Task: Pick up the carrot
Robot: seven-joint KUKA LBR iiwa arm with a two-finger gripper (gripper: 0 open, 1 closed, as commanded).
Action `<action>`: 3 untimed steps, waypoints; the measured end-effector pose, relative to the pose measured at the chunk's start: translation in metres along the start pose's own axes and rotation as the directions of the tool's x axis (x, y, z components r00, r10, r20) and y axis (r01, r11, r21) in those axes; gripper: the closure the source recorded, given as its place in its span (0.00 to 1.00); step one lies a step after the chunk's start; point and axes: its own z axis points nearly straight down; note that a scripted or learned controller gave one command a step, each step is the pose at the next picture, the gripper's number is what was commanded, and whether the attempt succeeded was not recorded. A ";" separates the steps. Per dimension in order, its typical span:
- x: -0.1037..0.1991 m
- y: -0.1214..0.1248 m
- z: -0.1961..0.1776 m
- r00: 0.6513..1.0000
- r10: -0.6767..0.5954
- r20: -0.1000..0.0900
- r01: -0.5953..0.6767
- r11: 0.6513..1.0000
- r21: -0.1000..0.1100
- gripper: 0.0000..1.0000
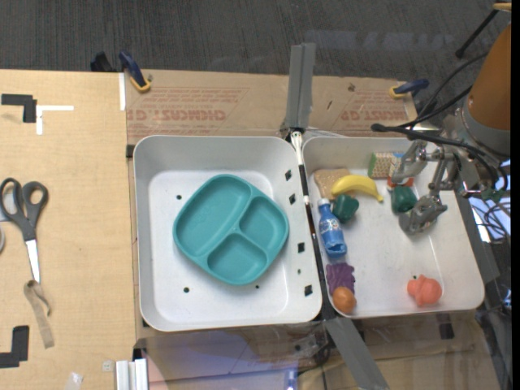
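Claw (420, 214) low in the right bin (455, 299), finger spread impossible to tell, carrot (423, 290) (orange, by the near wall) below the claw and apart from it, banana (357, 187) to its left

Red print runs upside down along the cardboard sheet (244, 108) behind the bins, not clearly legible.

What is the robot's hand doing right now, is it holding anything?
Hand: over the right bin, near a green toy; cannot tell whether it is open, shut or holding anything.
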 end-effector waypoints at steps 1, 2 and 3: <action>-0.002 0.000 -0.008 1.000 -0.002 0.000 0.002 1.000 0.000 1.00; 0.033 -0.072 -0.171 0.964 0.268 0.002 -0.268 0.964 0.000 1.00; 0.057 -0.113 -0.194 0.990 -0.143 0.003 0.143 0.990 0.002 1.00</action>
